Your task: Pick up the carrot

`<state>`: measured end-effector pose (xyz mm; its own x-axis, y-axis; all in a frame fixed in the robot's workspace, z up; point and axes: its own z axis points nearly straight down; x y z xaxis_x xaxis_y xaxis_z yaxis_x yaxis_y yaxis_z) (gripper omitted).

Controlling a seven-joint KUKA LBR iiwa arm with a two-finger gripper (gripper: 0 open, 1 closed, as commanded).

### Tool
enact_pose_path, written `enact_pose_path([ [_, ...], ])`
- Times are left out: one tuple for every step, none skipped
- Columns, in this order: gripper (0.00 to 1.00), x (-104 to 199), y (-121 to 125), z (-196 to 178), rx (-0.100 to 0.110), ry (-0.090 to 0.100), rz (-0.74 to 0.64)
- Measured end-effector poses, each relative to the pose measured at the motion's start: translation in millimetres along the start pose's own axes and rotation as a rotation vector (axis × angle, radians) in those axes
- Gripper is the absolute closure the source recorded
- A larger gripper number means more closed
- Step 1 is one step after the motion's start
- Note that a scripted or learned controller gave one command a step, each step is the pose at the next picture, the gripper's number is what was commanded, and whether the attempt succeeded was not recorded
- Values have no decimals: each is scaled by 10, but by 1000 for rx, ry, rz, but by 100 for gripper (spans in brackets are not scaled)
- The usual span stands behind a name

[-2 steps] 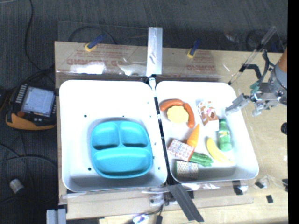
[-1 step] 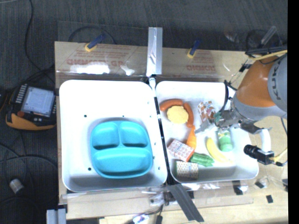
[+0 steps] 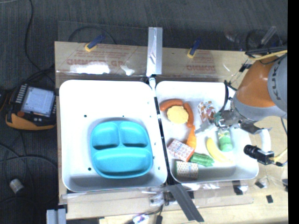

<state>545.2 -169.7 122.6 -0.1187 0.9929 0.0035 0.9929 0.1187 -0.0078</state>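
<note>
Looking down on the bench, you see two white bins side by side. The left bin (image 3: 74,125) holds a blue divided tray (image 3: 121,148). The right bin (image 3: 243,169) holds a crowd of toy food, and the arm (image 3: 259,90) reaches in over its right side. The gripper (image 3: 223,120) hangs above a green bottle (image 3: 225,140), with a banana (image 3: 214,149) just beside it on the left. Whether the gripper is open or closed cannot be told from this angle, and nothing can be seen held in it. The carrot (image 3: 191,136) lies near the middle of the right bin, a slim orange shape running from far to near. It is left of the gripper and apart from it, so the pick is judged not yet begun. Trouble is likely because the carrot is hemmed in. A burger (image 3: 175,113) sits at its far end, a pink checked packet (image 3: 180,148) touches its near left side, and a green vegetable (image 3: 202,159) lies by its near tip. A descent slightly off line could catch one of these neighbours instead, or push the carrot aside. A grip taken along the carrot's length instead of across it could slip off the tapered body. A red and white wrapper (image 3: 207,110) lies between gripper and carrot and could snag a low sideways move.
</note>
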Motion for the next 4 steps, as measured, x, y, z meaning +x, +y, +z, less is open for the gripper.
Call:
enact_pose_path([
  [0,168,351,138,1,0,302],
  [0,442,-62,328,-24,-9,331],
  [0,610,-470,330,-29,-6,470],
  [100,626,-469,272,-20,-1,468],
])
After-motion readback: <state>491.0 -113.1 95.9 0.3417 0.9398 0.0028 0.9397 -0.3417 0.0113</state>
